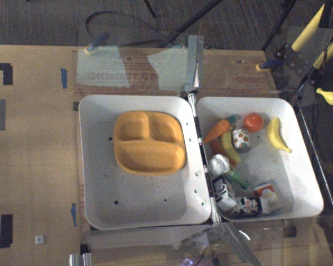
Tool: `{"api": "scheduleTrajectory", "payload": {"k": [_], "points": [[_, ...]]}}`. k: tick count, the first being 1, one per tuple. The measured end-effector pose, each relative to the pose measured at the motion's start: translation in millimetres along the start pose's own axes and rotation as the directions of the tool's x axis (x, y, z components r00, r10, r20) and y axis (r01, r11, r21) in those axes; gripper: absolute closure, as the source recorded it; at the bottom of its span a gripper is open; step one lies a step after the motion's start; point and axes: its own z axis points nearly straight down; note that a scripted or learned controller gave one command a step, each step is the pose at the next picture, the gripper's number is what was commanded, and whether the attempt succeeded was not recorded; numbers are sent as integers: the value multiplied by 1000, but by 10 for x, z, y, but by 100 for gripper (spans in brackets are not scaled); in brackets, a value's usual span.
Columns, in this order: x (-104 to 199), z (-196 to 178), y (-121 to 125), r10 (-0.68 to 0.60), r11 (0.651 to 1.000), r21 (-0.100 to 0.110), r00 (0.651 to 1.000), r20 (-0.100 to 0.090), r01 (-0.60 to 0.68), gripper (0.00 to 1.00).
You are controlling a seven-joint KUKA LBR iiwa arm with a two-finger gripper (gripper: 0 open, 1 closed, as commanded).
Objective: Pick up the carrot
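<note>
The carrot is orange with a small green top and lies at a slant in the right bin, close to that bin's left wall and toward the back. It touches a yellow piece just in front of it.
An orange divided plate sits in the left bin. Around the carrot in the right bin lie a red tomato, a small can, a banana, a white cup, a green-capped bottle and small cartons.
</note>
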Motion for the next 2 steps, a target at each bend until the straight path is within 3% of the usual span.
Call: {"api": "scheduleTrajectory", "payload": {"k": [1,2], "points": [[176,1,31,19,1000,0,1000,0,-19,100],[78,1387,9,23,1000,4,1000,4,-23,100]]}}
